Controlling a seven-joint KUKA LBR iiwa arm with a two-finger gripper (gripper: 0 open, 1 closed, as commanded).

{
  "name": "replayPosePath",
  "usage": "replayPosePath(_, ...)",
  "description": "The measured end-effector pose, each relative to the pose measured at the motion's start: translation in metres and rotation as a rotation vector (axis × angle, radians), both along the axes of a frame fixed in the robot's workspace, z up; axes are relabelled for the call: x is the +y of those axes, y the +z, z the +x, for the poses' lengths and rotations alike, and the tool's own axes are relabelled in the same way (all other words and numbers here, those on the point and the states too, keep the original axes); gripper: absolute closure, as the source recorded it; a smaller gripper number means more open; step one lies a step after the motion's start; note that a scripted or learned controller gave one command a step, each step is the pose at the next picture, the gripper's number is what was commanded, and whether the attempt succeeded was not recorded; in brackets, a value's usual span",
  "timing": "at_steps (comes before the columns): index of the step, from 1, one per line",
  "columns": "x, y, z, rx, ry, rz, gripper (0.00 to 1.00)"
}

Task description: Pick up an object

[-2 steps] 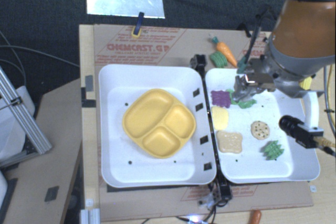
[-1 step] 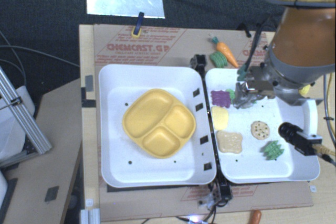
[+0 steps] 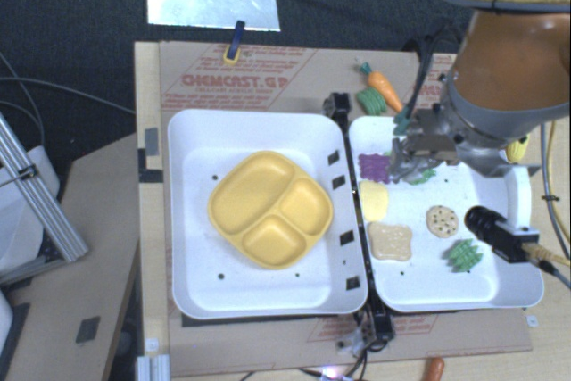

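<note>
My gripper [image 3: 412, 165] hangs low over the back left part of the right bin [image 3: 513, 285], close beside a purple toy [image 3: 373, 166] and over a pale green item [image 3: 426, 178]. Further forward in that bin lie a pale yellow piece [image 3: 374, 202], a slice of toast [image 3: 391, 241], a round cookie [image 3: 442, 220] and a green leafy toy [image 3: 465, 255]. The arm's orange band and grey wrist cover the bin's back right corner. Nothing is visibly between the fingers.
The left bin [image 3: 192, 147] holds a yellow divided plate [image 3: 269, 208]. A toy carrot [image 3: 384, 86] and a green piece [image 3: 370, 102] lie on the cardboard behind the right bin. A black fitting [image 3: 497, 234] sticks out at the right bin's right side.
</note>
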State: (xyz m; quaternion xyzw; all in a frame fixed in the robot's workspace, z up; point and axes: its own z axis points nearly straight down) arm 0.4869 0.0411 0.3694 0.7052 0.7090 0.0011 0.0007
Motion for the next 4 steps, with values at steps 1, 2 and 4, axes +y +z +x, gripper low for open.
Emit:
replayPosePath(1,0.021,0.016,0.000,-0.001,0.001,0.001,1.00)
replayPosePath(2,0.046,0.022,0.000,0.000,0.001,0.000,1.00)
replayPosePath(4,0.041,0.055,0.000,-0.002,-0.001,0.001,1.00)
